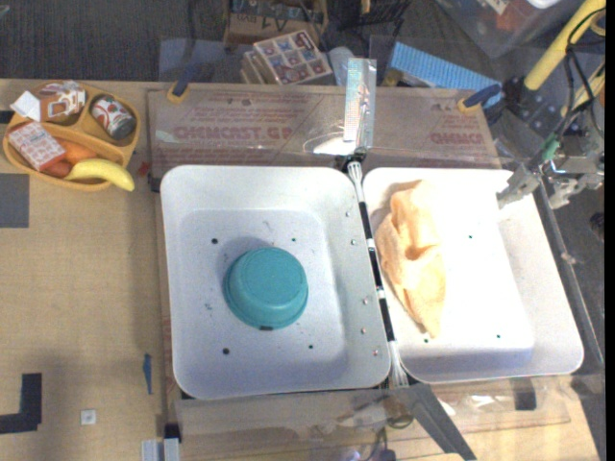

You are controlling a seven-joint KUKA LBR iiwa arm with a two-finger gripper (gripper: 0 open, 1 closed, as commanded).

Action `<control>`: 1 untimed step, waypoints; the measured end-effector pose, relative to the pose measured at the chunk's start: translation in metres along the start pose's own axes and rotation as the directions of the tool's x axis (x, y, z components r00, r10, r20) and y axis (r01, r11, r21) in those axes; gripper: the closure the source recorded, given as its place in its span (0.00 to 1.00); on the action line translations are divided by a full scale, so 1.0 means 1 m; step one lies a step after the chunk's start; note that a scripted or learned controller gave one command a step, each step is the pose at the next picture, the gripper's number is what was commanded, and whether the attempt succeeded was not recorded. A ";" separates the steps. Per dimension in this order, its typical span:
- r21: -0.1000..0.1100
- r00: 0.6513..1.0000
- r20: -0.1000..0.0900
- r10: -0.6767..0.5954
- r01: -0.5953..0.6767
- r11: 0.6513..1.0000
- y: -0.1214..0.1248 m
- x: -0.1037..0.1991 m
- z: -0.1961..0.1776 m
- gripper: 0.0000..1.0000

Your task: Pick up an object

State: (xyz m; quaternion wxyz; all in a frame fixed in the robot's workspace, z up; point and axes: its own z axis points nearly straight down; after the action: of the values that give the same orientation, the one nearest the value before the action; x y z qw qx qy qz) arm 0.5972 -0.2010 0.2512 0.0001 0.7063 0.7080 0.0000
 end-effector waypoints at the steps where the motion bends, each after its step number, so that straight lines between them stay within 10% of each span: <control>1: 0.000 0.996 0.000 -0.088 0.088 0.996 0.005 0.068 0.066 0.00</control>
State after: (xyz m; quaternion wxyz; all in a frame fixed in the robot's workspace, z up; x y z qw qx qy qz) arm 0.6021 -0.1326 0.1852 0.0002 0.6743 0.7385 0.0000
